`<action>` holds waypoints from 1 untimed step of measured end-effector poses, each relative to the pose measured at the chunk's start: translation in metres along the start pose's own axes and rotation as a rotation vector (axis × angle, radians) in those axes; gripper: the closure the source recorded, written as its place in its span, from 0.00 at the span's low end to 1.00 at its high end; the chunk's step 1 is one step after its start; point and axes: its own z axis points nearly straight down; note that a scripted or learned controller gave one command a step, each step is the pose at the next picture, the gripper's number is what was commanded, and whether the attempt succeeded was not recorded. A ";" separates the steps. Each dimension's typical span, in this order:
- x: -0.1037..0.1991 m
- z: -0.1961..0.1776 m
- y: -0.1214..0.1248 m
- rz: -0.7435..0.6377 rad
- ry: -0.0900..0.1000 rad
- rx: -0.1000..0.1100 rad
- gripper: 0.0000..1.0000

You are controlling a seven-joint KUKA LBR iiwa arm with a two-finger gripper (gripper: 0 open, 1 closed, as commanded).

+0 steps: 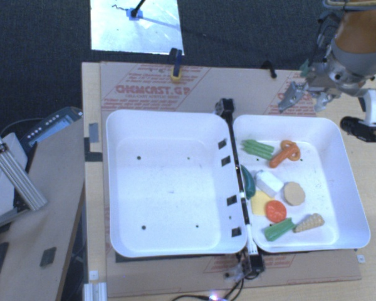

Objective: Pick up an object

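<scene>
Arm: the grey arm with the orange band (361,24) comes in from the top right corner.
Gripper: the gripper (306,100) hangs just past the far edge of the right bin, over the brown board. Nothing is between its two fingers.
Jaws: they are spread apart.
Right bin: the right bin (348,187) holds all the toys.
Toys at the back: a green bean pod (257,148) lies beside an orange pretzel shape (284,153).
Toys in the middle: a white block (269,182) sits near the bin's left wall, with a dark green piece (248,180) touching its left side. A tan round cookie (294,194) is just to its right.
Toys at the front: a yellow slice (259,202), a red tomato (276,211), a green stick (279,229) and a tan cone (308,222) lie close together.
Left bin: the left bin (169,180) is white, right beside the other one.
</scene>
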 end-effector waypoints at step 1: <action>0.000 -0.011 0.001 -0.003 0.000 -0.003 1.00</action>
